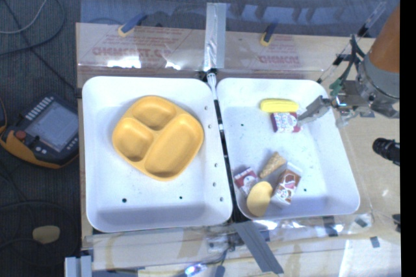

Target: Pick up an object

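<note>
Just left of the end effector [311, 110] — a red-white packet [286, 121].

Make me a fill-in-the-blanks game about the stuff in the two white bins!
1. The big divided plate in the left bin is the colour ____.
2. That plate has ____ compartments.
3. The banana lies in the ____ bin.
4. The gripper hovers over the right bin, near the banana and a small ____ and white packet.

Missing words: yellow; three; right; red
</note>
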